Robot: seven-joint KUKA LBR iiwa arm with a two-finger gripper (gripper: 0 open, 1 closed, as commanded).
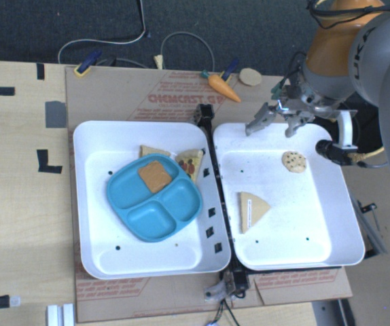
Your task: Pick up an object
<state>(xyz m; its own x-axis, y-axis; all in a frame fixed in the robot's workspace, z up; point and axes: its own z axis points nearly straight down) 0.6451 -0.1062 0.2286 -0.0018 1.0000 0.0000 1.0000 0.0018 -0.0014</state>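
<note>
Cookie [293,160] near right bin's [344,202] far edge, pincer [275,123] open above rim

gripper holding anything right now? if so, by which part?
Nothing held. The gripper hangs open over the right bin's far edge; the cookie and sandwich wedge lie untouched.

Right bin [331,250]: floor mostly bare; only a cookie [293,161] near the far wall and a sandwich wedge [251,210] close to the divider [215,189].
Left bin [90,202]: crowded, with a blue sectioned plate [155,206] mid-floor and food pieces beyond it.
Above far rim: gripper [276,122] with spread fingers occupies that gap.
</note>
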